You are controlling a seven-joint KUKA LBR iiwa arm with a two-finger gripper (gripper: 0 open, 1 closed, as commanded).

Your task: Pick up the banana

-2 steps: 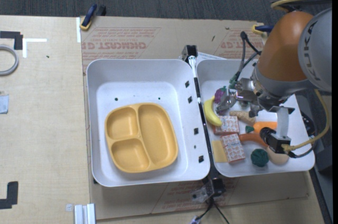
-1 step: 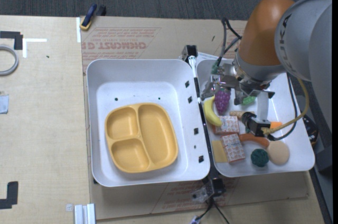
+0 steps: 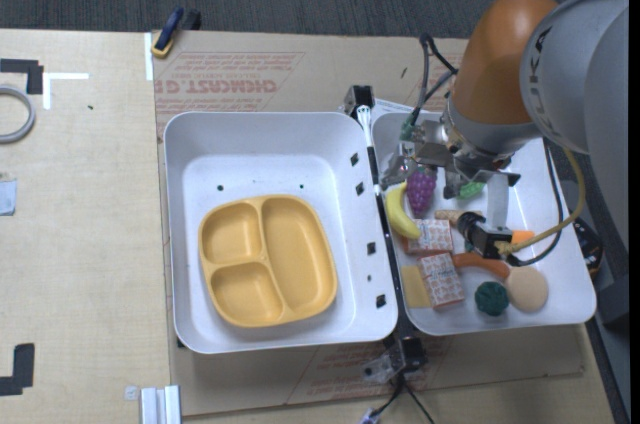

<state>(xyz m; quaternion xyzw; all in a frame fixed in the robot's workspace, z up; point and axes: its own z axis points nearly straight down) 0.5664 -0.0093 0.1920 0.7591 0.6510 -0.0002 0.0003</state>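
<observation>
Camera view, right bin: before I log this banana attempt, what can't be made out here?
- Hand: the arm's wrist covers it from above, so its grip state is unreadable.
- Banana: its upper end runs under the hand; contact can't be judged.
- Purple grapes: partly covered by the hand.
- Right bin: its far right side is hidden by the arm.

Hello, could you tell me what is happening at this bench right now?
A grey robot arm with an orange band reaches in from the right over the right white bin, which holds toy food. Its pincer hangs above the purple grapes, right beside the yellow banana, which lies on the bin floor near the left wall. The left white bin holds a yellow divided plate.
</observation>
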